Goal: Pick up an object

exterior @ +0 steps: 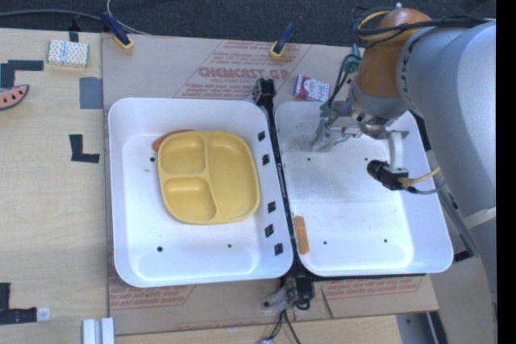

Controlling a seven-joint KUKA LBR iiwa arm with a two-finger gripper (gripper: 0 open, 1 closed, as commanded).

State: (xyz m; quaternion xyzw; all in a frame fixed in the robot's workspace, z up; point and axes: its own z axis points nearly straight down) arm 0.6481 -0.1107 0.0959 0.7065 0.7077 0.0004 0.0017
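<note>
Claw (326, 134) low in right bin (367, 250), far-left area; finger state unreadable, nothing seen held. Candidates: small orange piece (301, 234) on that bin's left edge, yellow tray (210, 176) in left bin (133, 189). Approach phase, I'd say. Next: centre over a target, descend.

The grey arm (451, 84) bends in over the right bin (363, 254), orange band up top, gripper (326, 137) low near the bin's far-left corner.
</note>
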